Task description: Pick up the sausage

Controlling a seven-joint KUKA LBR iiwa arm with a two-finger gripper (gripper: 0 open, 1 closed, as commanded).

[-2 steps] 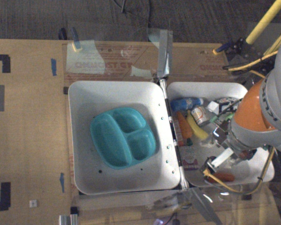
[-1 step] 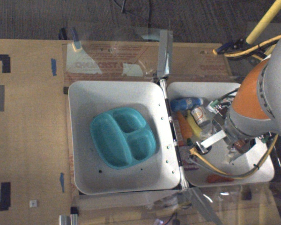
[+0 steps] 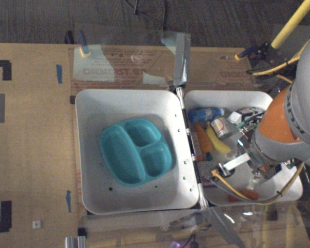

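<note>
Honestly the pincer (image 3: 256, 177) hangs low in the right bin (image 3: 279, 195) just above the sausage (image 3: 246, 194), can't tell its state, so it might nudge it away.

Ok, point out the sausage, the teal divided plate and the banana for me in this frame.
sausage (image 3: 246, 194): camera view, middle of its reddish length, near the right bin's front wall.
teal divided plate (image 3: 125, 159): camera view, floor of its large left compartment.
banana (image 3: 218, 142): camera view, middle of the yellow body.
</note>
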